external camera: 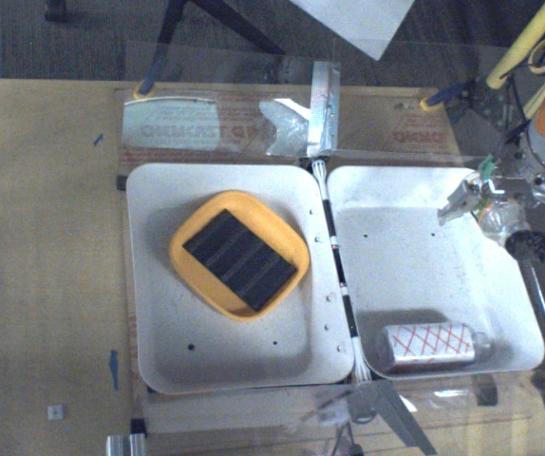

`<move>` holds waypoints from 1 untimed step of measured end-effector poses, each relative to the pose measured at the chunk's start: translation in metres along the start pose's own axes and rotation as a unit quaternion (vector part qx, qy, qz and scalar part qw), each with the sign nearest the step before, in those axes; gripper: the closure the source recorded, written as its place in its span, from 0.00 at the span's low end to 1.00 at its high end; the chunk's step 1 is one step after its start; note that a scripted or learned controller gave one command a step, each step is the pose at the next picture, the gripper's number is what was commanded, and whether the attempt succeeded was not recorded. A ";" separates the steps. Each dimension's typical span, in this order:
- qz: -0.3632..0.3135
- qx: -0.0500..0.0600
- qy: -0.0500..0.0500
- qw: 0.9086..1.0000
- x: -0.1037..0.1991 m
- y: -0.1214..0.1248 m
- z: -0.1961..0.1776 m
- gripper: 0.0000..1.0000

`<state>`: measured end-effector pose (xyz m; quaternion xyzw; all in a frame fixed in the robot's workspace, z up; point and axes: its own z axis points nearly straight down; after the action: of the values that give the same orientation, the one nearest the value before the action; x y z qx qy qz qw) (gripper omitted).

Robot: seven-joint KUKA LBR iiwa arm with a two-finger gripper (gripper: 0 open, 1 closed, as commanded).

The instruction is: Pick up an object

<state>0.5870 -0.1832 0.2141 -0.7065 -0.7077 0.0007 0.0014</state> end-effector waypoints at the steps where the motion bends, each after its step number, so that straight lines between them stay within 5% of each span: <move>1: -0.047 0.005 0.011 0.999 -0.024 0.083 0.126 0.00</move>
<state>0.6692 -0.2064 0.0880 -0.6721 -0.7403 -0.0038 0.0131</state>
